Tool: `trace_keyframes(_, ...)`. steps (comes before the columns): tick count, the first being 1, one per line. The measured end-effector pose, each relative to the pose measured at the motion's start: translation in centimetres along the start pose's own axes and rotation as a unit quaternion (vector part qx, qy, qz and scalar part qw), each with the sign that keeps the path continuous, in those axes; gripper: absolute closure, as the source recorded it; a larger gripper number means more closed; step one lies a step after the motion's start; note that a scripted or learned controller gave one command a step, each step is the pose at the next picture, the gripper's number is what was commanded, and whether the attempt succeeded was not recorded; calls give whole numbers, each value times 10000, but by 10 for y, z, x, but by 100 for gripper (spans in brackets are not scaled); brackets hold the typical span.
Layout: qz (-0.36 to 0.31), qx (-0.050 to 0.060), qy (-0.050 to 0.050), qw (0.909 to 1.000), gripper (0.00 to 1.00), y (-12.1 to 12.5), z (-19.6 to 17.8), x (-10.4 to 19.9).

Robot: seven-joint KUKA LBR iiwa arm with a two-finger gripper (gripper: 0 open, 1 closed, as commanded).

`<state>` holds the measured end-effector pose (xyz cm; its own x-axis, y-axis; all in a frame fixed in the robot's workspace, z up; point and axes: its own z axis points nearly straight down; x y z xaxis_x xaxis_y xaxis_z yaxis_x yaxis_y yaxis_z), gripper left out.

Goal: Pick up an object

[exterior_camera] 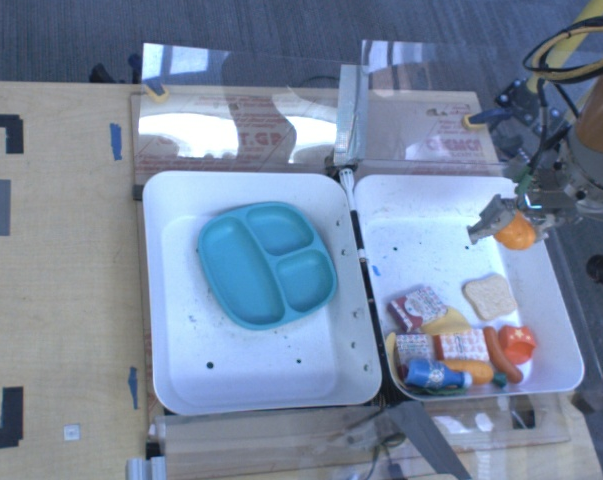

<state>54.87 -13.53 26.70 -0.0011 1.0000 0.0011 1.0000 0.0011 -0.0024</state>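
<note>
My gripper (pixel 515 226) hangs over the far right part of the right bin (pixel 421 228), reaching in from the right edge. A small round orange toy fruit (pixel 518 234) sits between its fingers, and the gripper is shut on it, lifted off the bin floor. Below it lies a pile of toy food: a bread slice (pixel 490 296), a red packet (pixel 417 308), a red-and-white carton (pixel 451 348), a blue bottle (pixel 429 375), a sausage (pixel 502 354) and a red tomato (pixel 519 341).
The left bin (pixel 171 298) holds a teal divided plate (pixel 268 263). Clear plastic walls (pixel 241 128) stand behind both bins. Yellow and black cables (pixel 566 53) loop at the upper right beside the arm.
</note>
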Motion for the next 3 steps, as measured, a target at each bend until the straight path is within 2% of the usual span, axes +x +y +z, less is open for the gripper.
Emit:
trace_keyframes(1,611,47,4,9981,0,-72,126,35)
trace_keyframes(2,920,-63,-8,9957,0,-66,179,-3)
trace_keyframes(3,932,-70,-8,9956,100,-65,169,-3)
